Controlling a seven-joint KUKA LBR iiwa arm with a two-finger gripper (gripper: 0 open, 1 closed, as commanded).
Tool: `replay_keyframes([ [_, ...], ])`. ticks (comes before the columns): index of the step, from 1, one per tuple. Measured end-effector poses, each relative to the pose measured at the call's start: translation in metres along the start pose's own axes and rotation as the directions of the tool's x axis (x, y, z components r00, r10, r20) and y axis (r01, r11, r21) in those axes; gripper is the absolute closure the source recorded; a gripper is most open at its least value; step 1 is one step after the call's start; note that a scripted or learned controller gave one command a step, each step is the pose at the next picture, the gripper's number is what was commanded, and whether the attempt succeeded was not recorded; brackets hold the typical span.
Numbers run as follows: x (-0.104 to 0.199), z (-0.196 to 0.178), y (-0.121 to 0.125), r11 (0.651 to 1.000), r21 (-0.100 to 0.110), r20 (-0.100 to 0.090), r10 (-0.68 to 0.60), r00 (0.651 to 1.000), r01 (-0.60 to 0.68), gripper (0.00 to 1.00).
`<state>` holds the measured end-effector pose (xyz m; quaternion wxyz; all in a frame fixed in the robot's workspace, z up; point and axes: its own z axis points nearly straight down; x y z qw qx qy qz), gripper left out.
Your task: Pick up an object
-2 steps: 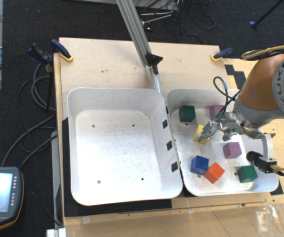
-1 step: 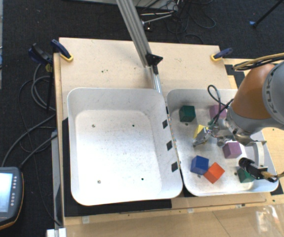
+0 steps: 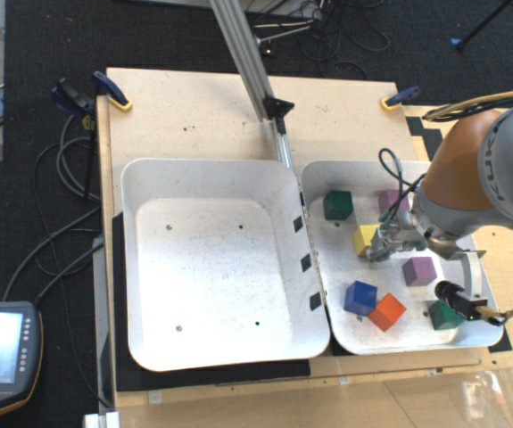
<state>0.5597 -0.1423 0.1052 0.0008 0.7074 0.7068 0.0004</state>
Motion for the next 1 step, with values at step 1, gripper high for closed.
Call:
replay_keyframes([
  [1,-0.0072,-0.0453,0.0039,1.0,-0.004,0.002,-0.001,1.0,0.001,1.0],
])
